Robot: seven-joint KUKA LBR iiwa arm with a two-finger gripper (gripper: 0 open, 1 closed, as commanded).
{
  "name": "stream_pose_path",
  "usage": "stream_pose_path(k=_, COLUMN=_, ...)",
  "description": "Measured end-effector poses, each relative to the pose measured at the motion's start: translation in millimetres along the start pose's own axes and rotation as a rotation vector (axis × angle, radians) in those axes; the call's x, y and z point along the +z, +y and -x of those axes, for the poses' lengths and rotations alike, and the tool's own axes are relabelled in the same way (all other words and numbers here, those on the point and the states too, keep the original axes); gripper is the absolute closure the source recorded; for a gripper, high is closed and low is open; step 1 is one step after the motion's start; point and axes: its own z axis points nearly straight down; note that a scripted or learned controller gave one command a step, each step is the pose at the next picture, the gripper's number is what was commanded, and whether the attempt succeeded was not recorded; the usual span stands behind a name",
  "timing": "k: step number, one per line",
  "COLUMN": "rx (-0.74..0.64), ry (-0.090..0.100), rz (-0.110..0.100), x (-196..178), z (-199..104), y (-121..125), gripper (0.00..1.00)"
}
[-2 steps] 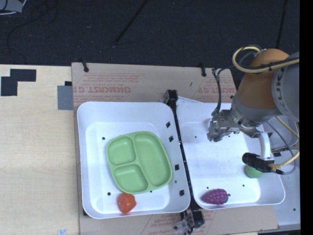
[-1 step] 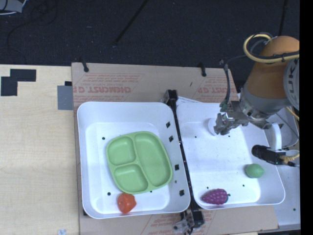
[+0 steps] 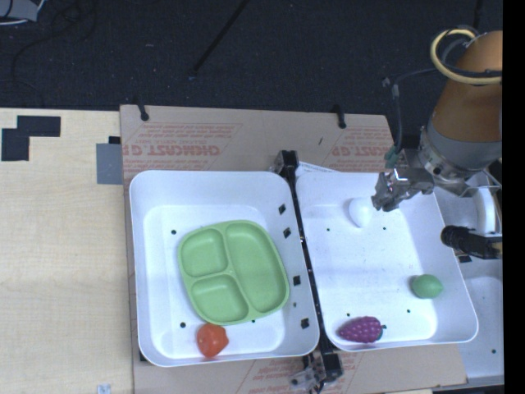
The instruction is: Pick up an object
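approaching white object (image 3: 360,213) in right bin (image 3: 459,318) | claw (image 3: 387,200) hovering beside it, grip state unclear | next: centring, descending

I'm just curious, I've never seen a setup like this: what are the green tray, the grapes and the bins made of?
Green tray: likely moulded plastic, matte, one even colour with three rounded compartments. Grapes: probably toy plastic or rubber, purple, bumpy, slightly glossy. Bins: seemingly thin white plastic, smooth, with rounded corners and soft sheen.

Robotics lab: KUKA arm (image 3: 467,97), white bins (image 3: 156,220), loose cables (image 3: 25,6).
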Motion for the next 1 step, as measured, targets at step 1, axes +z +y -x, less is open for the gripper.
stream_pose_path(k=1, rx=-0.003, ry=0.002, rz=-0.007, x=16.4, z=-53.4, y=-3.9, gripper=1.0)
